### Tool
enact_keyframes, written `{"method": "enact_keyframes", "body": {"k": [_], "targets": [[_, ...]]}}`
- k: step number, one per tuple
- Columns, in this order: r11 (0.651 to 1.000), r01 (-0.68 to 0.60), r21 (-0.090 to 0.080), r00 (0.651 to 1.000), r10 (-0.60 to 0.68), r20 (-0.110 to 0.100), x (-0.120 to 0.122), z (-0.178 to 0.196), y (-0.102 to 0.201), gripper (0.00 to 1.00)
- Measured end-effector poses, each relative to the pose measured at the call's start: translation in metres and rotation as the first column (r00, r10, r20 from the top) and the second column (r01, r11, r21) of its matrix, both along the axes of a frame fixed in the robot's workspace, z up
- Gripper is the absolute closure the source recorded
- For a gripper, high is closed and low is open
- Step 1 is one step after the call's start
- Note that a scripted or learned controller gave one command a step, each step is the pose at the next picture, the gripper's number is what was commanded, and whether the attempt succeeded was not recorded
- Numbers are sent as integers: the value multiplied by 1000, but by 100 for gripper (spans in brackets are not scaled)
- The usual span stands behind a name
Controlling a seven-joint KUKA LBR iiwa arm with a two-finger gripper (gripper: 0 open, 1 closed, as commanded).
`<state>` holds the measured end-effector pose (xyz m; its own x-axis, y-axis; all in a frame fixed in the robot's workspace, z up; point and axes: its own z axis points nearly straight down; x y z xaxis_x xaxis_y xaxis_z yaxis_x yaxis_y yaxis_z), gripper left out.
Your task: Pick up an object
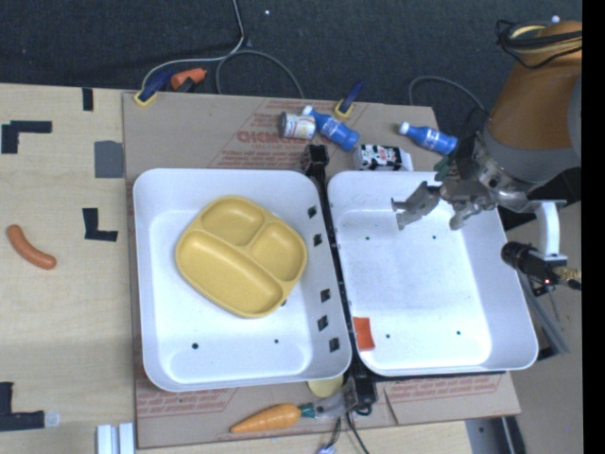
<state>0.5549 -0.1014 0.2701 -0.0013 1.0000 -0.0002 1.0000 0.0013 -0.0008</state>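
Note:
A yellow divided plate (242, 255) lies in the left white bin (165, 348). A small orange-red block (362, 333) rests near the front left corner of the right white bin (492, 339). My gripper (436, 215) hovers over the back part of the right bin, well away from the block. It is open, its two grey fingers (409, 210) spread apart with nothing between them. The grey arm with its orange band (539, 74) comes in from the upper right.
Behind the bins lie two blue bottles (326, 127) (430, 138) and a small black-and-white item (383, 157). A toy carrot (267, 418) sits in front of the bins, and a toy sausage (30, 247) lies on the bench at far left. Black clips (326, 296) join the bins.

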Motion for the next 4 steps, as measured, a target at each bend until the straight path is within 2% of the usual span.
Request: {"method": "enact_keyframes", "body": {"k": [1,2,3,4], "targets": [[1000,4,3,1000,-3,-15,-48,-156,-9,0],[1000,-4,0,1000,4,5,18,-83,40,0],[1000,0,1,1000,0,-1,15,-86,38,0],[1000,6,2,1000,-6,-11,-45,-168,-3,0]]}}
